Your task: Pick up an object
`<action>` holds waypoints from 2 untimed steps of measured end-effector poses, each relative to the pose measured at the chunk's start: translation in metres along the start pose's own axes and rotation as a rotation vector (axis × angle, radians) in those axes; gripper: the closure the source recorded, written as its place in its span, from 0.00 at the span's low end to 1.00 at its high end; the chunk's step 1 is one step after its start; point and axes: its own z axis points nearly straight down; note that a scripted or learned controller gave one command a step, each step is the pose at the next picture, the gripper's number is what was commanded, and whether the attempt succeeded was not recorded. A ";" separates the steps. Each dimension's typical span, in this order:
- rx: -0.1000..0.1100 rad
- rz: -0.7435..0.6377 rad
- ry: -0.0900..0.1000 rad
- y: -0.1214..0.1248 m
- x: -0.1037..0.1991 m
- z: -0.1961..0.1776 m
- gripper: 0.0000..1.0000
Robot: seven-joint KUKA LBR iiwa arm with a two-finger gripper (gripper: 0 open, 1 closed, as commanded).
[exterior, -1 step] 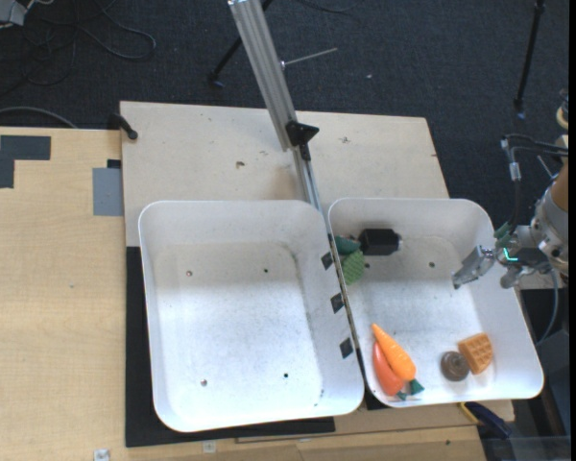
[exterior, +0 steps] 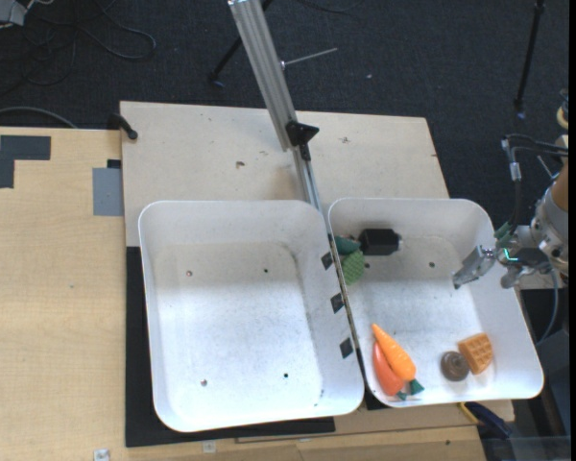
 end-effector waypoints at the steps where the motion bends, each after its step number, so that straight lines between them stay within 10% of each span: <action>1: 0.007 0.000 0.002 -0.002 0.003 0.064 0.00; 2: 0.006 0.001 0.003 0.001 0.013 0.121 0.00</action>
